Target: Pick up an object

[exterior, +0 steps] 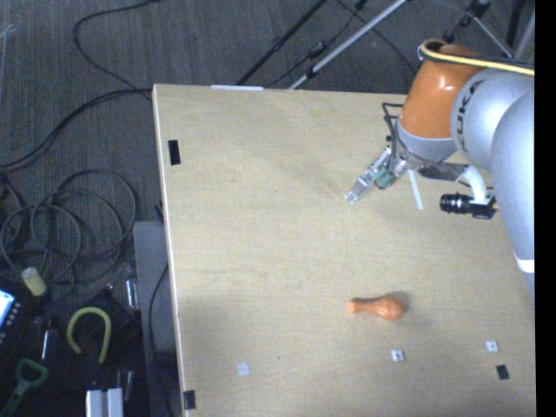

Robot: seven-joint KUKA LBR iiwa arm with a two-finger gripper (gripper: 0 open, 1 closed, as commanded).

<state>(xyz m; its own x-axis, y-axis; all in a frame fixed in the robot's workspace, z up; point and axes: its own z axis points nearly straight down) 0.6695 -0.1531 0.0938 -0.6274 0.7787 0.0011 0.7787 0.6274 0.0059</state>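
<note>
1. A flat, pale tan wooden bench top [261, 233] takes up the middle and right of the camera view. Its left edge runs down the picture and its far edge runs across the top.
2. A small orange object shaped like a pear or gourd [378, 307], with a narrow neck pointing left and a rounder bulb at the right, lies on its side on the bench top. It is right of the bench's middle and toward its near edge, and nothing touches it.
3. The grey robot arm with a glossy orange band [439, 102] reaches over the bench top from its right side, in the far half.
4. The slim, silvery two-finger gripper [369, 181] points down and to the left over the bench top, well apart from the orange object and farther from the near edge. It is small and blurred, so I cannot tell whether it is spread or pressed together. Nothing can be seen held in it.
5. A small black rectangular marker [175, 152] sits on the bench top near its left edge, toward the far corner.
6. Two tiny white square tags [397, 354] lie on the bench top near its near edge, just beyond the orange object.
7. Off the bench's left edge, dark looped cables [69, 224] lie on grey carpet, along with a yellow-green U-shaped piece [89, 328].
</note>
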